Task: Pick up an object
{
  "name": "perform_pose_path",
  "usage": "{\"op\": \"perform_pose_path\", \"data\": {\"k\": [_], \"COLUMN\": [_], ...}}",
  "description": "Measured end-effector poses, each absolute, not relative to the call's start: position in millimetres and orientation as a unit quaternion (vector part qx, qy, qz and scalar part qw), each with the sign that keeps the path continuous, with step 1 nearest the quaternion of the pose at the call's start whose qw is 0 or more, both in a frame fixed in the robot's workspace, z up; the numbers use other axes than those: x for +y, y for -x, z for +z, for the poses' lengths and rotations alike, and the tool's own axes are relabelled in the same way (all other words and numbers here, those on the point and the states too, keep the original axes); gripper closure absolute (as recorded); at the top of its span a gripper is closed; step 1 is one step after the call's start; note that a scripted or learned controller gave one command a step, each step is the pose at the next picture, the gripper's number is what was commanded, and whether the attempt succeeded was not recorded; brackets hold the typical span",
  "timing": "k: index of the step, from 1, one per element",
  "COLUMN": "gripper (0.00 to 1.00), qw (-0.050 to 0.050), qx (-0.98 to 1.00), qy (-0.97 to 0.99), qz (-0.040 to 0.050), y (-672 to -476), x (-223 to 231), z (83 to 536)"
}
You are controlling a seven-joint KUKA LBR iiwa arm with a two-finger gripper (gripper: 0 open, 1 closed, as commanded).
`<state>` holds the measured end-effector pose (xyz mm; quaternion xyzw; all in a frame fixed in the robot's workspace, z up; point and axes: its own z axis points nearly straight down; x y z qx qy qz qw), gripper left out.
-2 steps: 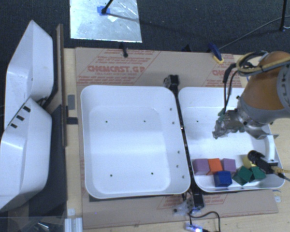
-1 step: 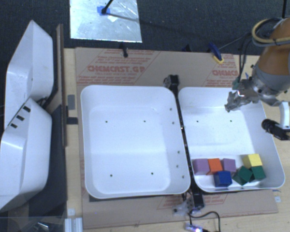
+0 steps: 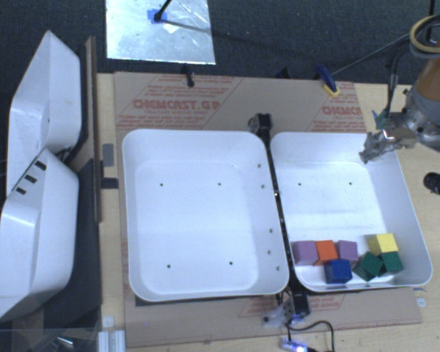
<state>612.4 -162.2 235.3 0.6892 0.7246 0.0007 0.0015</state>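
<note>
Several small blocks lie along the near edge of the right bin (image 3: 337, 189): a purple one (image 3: 305, 252), an orange one (image 3: 325, 251), a second purple one (image 3: 347, 249), a blue one (image 3: 338, 270), a dark green one (image 3: 368, 265) and a yellow one (image 3: 386, 243). My gripper (image 3: 374, 147) hangs over the bin's far right corner, well away from the blocks, with nothing seen in it. The arm's wrist (image 3: 433, 105) comes in from the right above it.
The left bin (image 3: 202, 211) sits beside the right one, the two meeting at a dark strip (image 3: 276, 196). White moulded housings (image 3: 40, 167) stand at the far left. A shiny metal sheet (image 3: 159, 20) lies at the back.
</note>
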Motion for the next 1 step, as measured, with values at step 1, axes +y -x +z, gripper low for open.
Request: {"op": "perform_pose_path", "data": {"k": [1], "gripper": [1.00], "qw": [0.000], "qx": [0.705], "qy": [-0.709], "qz": [-0.0004], "y": [-538.9], "x": [-193.2], "z": [231.2]}}
